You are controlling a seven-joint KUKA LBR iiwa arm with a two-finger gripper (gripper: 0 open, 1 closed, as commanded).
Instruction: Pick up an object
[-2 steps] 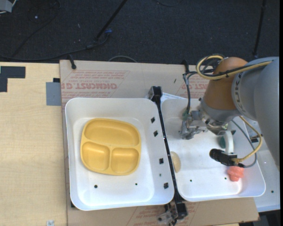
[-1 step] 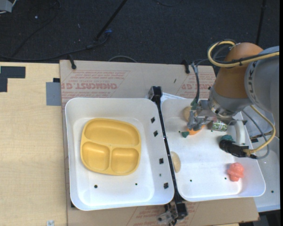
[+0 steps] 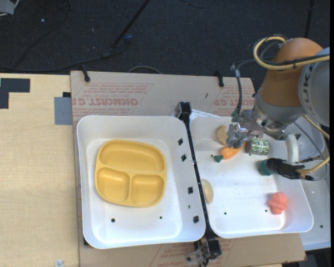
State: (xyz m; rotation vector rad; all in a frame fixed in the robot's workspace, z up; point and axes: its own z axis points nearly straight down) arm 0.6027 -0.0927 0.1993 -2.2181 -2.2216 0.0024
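Orange toy point(image 3: 230, 153), carrot-shaped w/ a green tip at its left end, lies in the far part of the right bin point(image 3: 239, 218). It's the piece closest to my gripper point(image 3: 235, 133), so I take it as the likely target. My gripper hangs just above it and a bit toward the bin's far wall. I can't tell how wide it's set, since the metal parts blur together at this angle. Nothing is visibly held, so I judge the pick not yet made.

Why here: my arm comes in from the right, so this bin is the easy reach, and the loose pieces are in it. They lie spread out, mostly apart, which should leave room to close on 1 w/o dragging another. The exception is a beige round piece point(image 3: 221, 133) just beside my gripper. The small can point(image 3: 260, 146) w/ a green label is near on the other side. Either could get nudged on the way down.

Contents, 2 bins:
- Right bin: orange toy, beige round piece, can, a teal bit point(image 3: 265, 166) below the can, a pink lump point(image 3: 277, 202) toward the near right corner, and a tan disc point(image 3: 207, 191) up against the black divider point(image 3: 192, 166).
- Left bin point(image 3: 172, 221): 1 yellow plate point(image 3: 131, 172) w/ 3 compartments, lying flat, well apart from my gripper.
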